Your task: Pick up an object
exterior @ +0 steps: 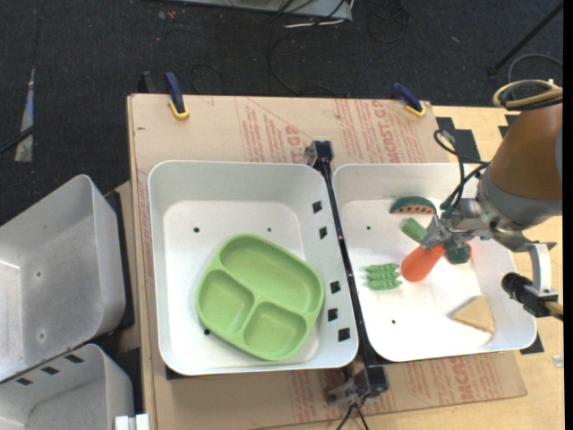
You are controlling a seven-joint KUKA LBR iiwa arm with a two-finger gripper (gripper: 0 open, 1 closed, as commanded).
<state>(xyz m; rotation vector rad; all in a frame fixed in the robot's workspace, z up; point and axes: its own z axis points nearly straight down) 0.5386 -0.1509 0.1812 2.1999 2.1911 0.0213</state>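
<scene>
The gripper (445, 237) hangs low over the right bin (358, 240), on the grey arm with its orange band (533, 146). An orange carrot (421, 263) lies tilted just below and to the left of the gripper, with its upper end touching or hidden by the gripper's tip. A green piece (414, 229) sits right beside the gripper on its left. A small teal object (459, 254) shows at the gripper's lower right.
The right bin also holds a watermelon slice (412, 207), a green pea pod (383, 277) and a tan wedge (474, 314). A green divided plate (260, 296) lies in the left bin (170, 240). A black divider (338, 240) separates the bins.
</scene>
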